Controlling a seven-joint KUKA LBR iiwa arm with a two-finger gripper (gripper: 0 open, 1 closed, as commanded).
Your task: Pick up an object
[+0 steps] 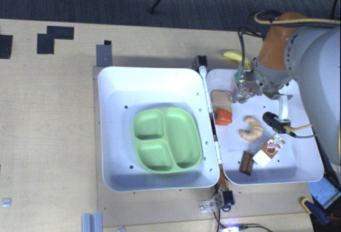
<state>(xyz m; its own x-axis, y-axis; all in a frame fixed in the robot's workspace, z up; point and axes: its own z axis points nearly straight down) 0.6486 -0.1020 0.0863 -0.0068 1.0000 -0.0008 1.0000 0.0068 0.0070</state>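
Over the right bin (306, 172), near its 11 o'clock corner, the tool (241, 92) hangs low beside a tan block (220, 99). I cannot tell if it is gripping or let go, since the metal parts hide that. No toy can be seen in its grip. The closest toys are the tan block at its 9 o'clock and a small red-orange piece (224, 117) at its 7 o'clock. To do this well, the tool should come straight down over one toy, keep off the bin wall, and squeeze across the thin side. The croissant (251, 127) sits in the middle of the bin, at the tool's 5 o'clock. It is golden brown, curved and bumpy, so it may roll when pinched.
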